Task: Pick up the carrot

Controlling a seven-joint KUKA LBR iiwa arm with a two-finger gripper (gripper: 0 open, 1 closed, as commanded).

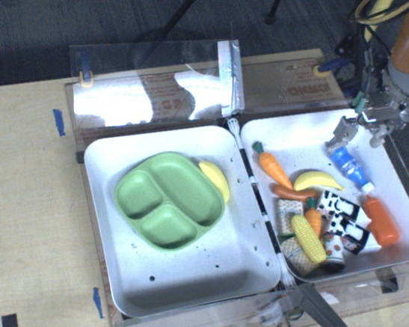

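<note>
Looking down, we see the counter (24, 222) carrying two white bins side by side. The left bin (123, 284) holds a green divided plate (168, 199) in its middle, with a yellow piece (216, 180) touching the plate's 3 o'clock edge.

The right bin (291, 135) is crowded in its lower half. The arm (406, 66) comes in at 2 o'clock of that bin, and the end effector (358, 130) hangs over the bin's upper right corner, just above a blue bottle (348, 165). We cannot tell whether it is released or clenched; nothing shows in it.

The carrot (273, 170) lies against the right bin's left wall, near 10 o'clock of the bin, green top toward 11 o'clock and tip toward 5 o'clock. It is apart from the end effector.

At 4 o'clock from the carrot a banana (316, 179) rests, with a reddish sausage-like piece (293, 192) just under it. An orange bottle (381, 221) sits at the bin's 4 o'clock side. A black-and-white patterned item (343, 219) lies between that bottle and a corn cob (308, 238), which sits near 7 o'clock of the bin. A smaller orange piece (314, 219) touches the corn's upper end.
</note>
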